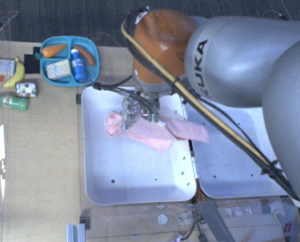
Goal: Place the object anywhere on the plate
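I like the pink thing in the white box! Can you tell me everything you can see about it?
The pink cloth looks soft and thin, like a small towel. It lies crumpled and stretched sideways in the left bin, bunched into a lump at its left end. Its right end drapes over the edge toward the right bin. The gripper is right above it, at its upper edge; whether it grips the cloth is unclear.

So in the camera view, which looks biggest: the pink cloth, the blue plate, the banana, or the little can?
1. Pink cloth, longest, stretching across the bin divider.
2. Blue plate, a bit smaller.
3. Banana.
4. Little can; close to the banana in size, so that order is unsure.
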